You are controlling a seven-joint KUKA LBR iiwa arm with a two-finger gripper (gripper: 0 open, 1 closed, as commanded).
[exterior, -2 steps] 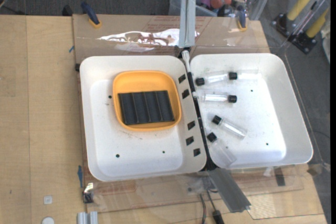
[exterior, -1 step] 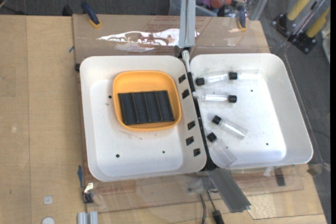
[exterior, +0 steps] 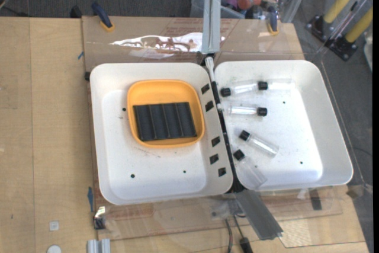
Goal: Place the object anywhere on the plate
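Four clear vials with black caps lie in the right bin (exterior: 331,127), and the orange plate (exterior: 133,98) sits in the left bin (exterior: 106,157) with a black ribbed insert (exterior: 164,121) across its middle. I can't tell anything about the gripper's state from this view.

Top vial (exterior: 243,89) lies nearly level, caps at both ends. Second vial (exterior: 246,111) lies level too, cap to the right. Third vial (exterior: 257,143) slants down to the right, and the fourth vial (exterior: 247,166) sits near the divider, slanting the same way.

Whichever gets picked, the carry runs leftward over the divider, and my read is the fingers should close across the tube's short width.
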